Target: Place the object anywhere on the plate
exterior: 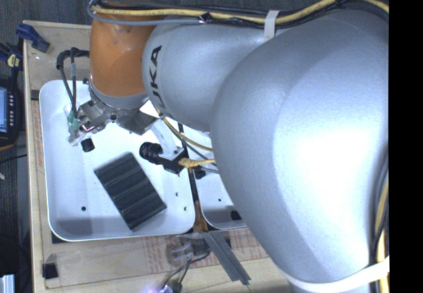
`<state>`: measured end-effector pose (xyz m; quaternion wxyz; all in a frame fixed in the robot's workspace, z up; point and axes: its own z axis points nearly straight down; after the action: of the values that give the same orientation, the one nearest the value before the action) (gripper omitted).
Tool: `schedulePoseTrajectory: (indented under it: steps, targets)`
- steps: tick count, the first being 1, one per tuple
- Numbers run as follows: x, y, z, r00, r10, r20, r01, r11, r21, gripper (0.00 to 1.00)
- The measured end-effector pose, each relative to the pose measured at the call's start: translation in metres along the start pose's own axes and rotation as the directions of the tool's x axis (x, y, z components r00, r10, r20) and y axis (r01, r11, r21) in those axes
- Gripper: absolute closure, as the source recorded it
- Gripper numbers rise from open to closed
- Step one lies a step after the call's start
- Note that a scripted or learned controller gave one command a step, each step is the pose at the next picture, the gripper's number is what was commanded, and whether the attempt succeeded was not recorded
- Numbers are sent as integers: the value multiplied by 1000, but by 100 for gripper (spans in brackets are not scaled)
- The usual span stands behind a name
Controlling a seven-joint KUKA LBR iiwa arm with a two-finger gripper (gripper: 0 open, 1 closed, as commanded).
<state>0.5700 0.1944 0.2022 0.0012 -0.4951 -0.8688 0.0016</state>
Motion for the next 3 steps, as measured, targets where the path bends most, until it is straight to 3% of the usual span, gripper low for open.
schedulePoseTrajectory:
  steps: [1, 2, 3]
  targets:
    - [54, -78, 112, 998, -63, -2, 63, 998, 2, 100]
    - [27, -76, -38, 980, 198, 1, -198, 980, -3, 100]
    - [9, -104, 16, 967, 256, 1, -256, 967, 2, 100]
